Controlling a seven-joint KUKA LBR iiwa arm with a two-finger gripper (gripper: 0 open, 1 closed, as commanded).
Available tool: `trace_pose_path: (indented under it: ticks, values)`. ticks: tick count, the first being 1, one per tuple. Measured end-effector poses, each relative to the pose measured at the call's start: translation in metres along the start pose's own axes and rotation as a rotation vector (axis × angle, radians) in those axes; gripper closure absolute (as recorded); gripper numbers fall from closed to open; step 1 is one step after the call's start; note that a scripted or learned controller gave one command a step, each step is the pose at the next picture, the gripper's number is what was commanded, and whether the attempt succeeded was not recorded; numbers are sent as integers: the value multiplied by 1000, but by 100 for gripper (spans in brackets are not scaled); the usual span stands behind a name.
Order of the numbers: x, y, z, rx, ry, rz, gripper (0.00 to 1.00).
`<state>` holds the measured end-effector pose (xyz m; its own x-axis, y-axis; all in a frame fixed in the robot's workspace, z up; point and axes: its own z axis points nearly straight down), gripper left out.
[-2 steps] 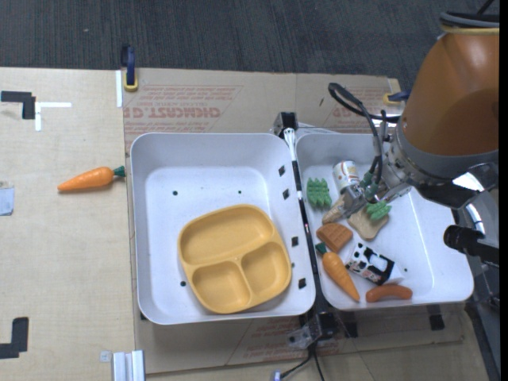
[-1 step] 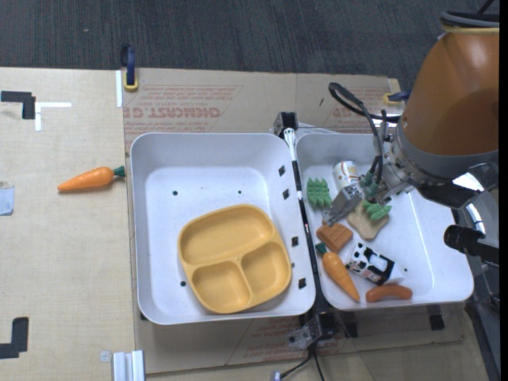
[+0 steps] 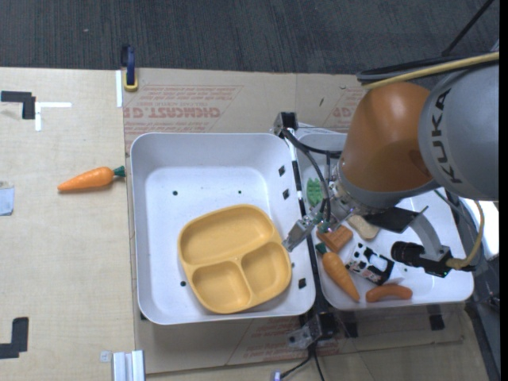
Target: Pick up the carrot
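place: robotics lab | evidence: KUKA arm [image 3: 444, 133] over two white bins [image 3: 159, 213] | taped cardboard table [image 3: 63, 252] | loose cables [image 3: 305, 355] | dark carpet floor [image 3: 238, 14]

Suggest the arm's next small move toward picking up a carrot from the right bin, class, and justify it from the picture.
Probably a short shift toward the view's bottom right, then down. The grey-and-orange arm's gripper hangs at the divider between the two white bins, beside the yellow divided plastic tray. The orange tapered carrot lies apart, just below and right, tilted among other toy foods.
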<state>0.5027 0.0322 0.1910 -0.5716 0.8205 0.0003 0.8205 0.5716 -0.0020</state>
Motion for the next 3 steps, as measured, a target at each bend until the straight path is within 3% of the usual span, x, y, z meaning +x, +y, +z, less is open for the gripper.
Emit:
trace_pose_path:
  ticks: [1,2,3]
  values:
    - [-57,-19,-74,-6,-7,-322,0]
    - [-39,7,0,-2,-2,-376,0]
    - [-65,8,-158,-7,-10,-597,0]
